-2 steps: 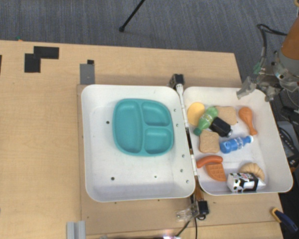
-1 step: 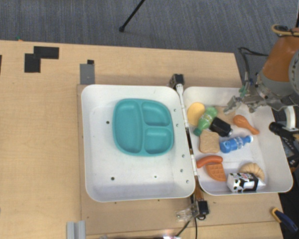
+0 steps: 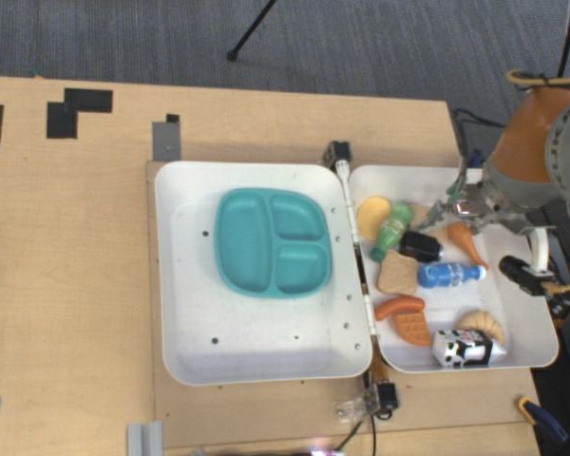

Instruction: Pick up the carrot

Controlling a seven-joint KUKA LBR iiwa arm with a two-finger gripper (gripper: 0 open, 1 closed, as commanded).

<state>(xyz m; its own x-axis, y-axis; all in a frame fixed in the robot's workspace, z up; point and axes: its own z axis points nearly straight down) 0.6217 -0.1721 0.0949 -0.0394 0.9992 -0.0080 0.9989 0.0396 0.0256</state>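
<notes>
The cow toy [image 3: 464, 351] is left aside; the carrot [image 3: 466, 242] lies crowded beneath the end effector [image 3: 459, 209], its state untellable, so a neighbouring bottle [image 3: 450, 275] may be nudged.

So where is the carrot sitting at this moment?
The carrot lies in the right bin, toward its upper right, just below the gripper and above the blue bottle.

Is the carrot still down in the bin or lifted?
Cannot tell for sure. The carrot lies tilted in the right bin, just below the gripper; it looks to be on the floor, but contact isn't clear.
</notes>
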